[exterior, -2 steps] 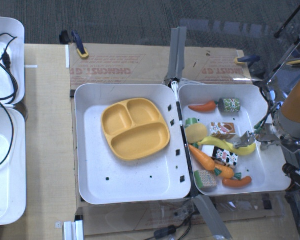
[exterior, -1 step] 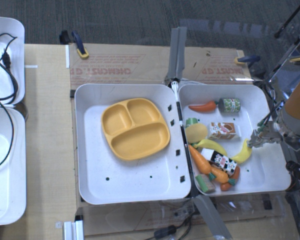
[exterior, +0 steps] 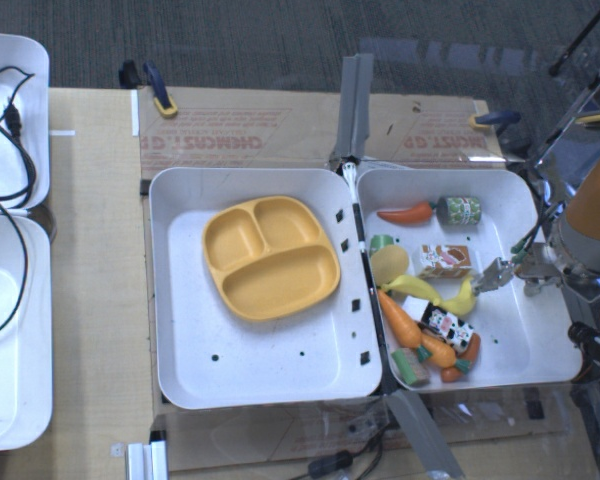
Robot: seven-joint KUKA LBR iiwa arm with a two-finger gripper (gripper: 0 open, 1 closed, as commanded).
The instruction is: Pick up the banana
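Note:
The banana (exterior: 432, 292), yellow and curved, lies in the middle of the right bin (exterior: 525, 353), among other toy foods. Its right tip turns up near a small carton (exterior: 445, 259). My gripper (exterior: 493, 274) reaches in from the right and hangs just right of that upturned tip, low over the bin floor. Nothing shows in its grasp. The arm's orange band (exterior: 592, 208) stands at the right edge of the view.
Around the banana lie a pale yellow fruit (exterior: 389, 265), an orange carrot (exterior: 400, 320), a black-and-white toy (exterior: 448, 328), a red chili (exterior: 405, 213) and a green can (exterior: 462, 210). The left bin (exterior: 180, 368) holds a yellow divided plate (exterior: 270, 258).

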